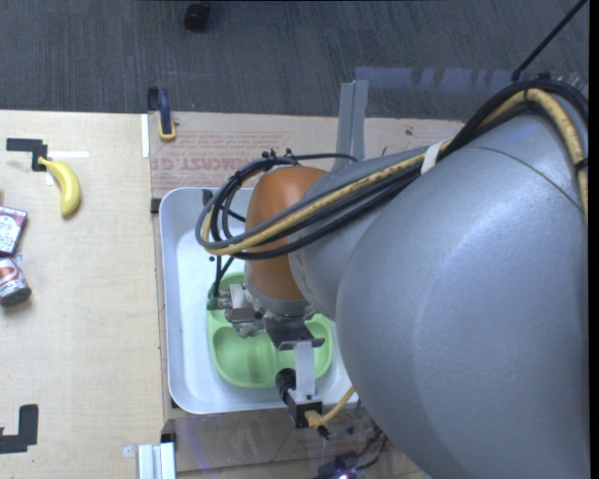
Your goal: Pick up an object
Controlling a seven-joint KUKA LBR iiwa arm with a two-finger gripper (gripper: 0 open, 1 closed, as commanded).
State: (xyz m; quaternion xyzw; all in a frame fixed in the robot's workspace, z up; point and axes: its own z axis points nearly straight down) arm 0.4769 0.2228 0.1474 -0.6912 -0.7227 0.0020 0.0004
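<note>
Inside smooth white bin (182, 309), rounded glossy green bowl (234, 355)

A pale wooden table (94, 355) is seen, lit evenly. Beyond its far edge, dark grey ribbed floor (281, 47) is spread across the top. A black caster (197, 16) is set on that floor, far left.

The pale wooden counter (94, 374) carries a white bin (182, 309), a banana (65, 185) and a small can (13, 283) at its left edge.
</note>
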